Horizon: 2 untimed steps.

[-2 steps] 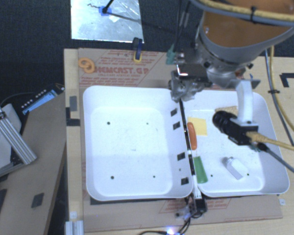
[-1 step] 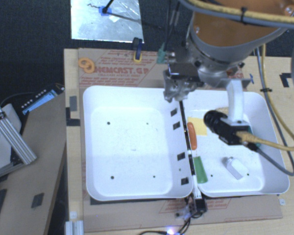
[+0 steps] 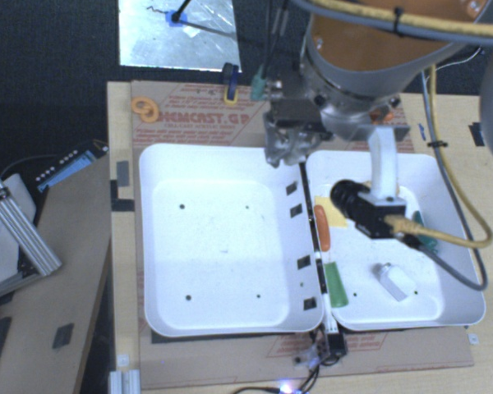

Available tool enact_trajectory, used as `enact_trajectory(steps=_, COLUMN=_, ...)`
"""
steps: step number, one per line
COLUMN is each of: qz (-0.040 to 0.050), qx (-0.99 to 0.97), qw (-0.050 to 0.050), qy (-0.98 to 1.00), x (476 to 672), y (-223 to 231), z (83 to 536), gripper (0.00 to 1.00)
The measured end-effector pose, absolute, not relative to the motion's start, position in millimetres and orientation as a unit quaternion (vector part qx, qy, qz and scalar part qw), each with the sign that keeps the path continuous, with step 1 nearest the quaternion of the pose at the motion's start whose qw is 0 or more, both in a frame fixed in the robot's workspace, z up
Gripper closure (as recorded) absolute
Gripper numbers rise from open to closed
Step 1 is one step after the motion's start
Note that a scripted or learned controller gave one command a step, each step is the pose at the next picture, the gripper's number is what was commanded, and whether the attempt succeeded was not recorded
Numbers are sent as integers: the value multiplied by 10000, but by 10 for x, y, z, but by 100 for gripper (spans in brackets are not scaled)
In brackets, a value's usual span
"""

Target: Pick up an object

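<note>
The hand point(image 3: 289, 150) hangs over the far edge between the two bins, its grip impossible to tell, while the right bin point(image 3: 452, 302) holds an orange marker point(image 3: 321, 226), a green marker point(image 3: 335, 284) and a white block point(image 3: 394, 281).

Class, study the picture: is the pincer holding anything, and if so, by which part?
It cannot be told. The pincer hangs over the bins' far edge, above the divider; no object shows between its fingers, and the orange piece lies in the right bin.

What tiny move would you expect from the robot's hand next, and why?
Probably a short drop toward the orange carrot-shaped piece. The hand sits above the top edge of the right white bin, and the piece lies just below it along that bin's left wall.
</note>
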<state>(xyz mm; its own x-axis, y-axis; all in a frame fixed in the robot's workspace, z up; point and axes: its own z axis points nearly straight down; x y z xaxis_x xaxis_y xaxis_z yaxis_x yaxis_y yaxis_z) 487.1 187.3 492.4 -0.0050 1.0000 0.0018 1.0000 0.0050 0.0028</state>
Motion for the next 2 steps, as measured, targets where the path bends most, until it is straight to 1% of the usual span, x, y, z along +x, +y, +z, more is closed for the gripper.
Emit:
enact_trajectory(steps=1, qz=3, qx=7052, qw=3, qy=7090, x=4864, y=1879, z=4815, gripper=100)
enact_trajectory(steps=2, qz=27, qx=7050, qw=6, qy=7092, x=4866, y=2098, z=5137, gripper=100)
